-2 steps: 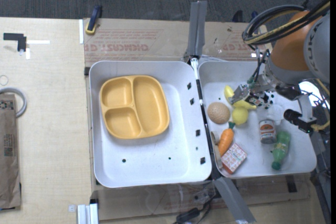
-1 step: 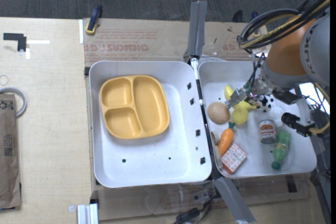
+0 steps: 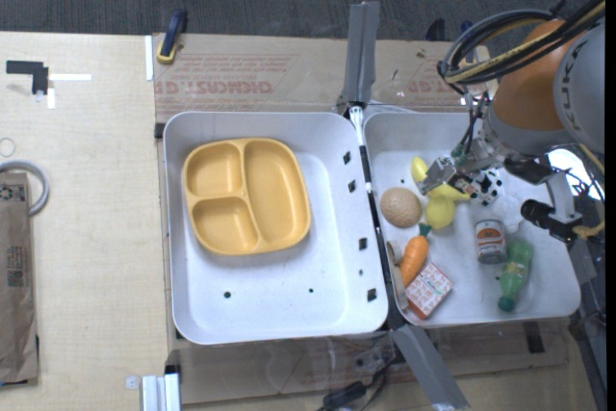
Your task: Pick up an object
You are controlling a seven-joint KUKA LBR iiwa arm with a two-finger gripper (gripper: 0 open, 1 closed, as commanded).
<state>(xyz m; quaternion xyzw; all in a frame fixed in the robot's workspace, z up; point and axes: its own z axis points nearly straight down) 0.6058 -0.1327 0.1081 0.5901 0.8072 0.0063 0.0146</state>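
Pale wood and brown cardboard make up the bench under two shallow white bins, set side by side with a grey divider (image 3: 363,53) running up from between them. The right bin (image 3: 549,303) holds all the loose items, and the gripper (image 3: 460,174) sits low at its upper middle, right over a yellow fruit-like piece (image 3: 440,205). Whether its fingers are spread or closed cannot be told from this angle, as dark wrist parts and cables crowd the spot, so no object can be said to be held.

Taking that yellow piece as the landmark: a second small yellow piece (image 3: 420,169) lies just up and left of it, touching or nearly so. A tan egg-shaped thing (image 3: 400,206) rests just to its left. Below it lies a carrot (image 3: 414,256), and below that a small red and white packet (image 3: 428,291). To its right stands a small can (image 3: 490,241), with a green bottle (image 3: 514,273) further right and lower. A small black and white item (image 3: 491,188) shows just to its right, close by the gripper.

Well to its left, in the left bin (image 3: 192,303), sits a yellow divided plate (image 3: 246,195).

As a judgement, the pick is at the reach-and-grasp stage: the arm is down among the objects, but nothing is visibly lifted. Securing something and raising it clear of the bin remains to be done.
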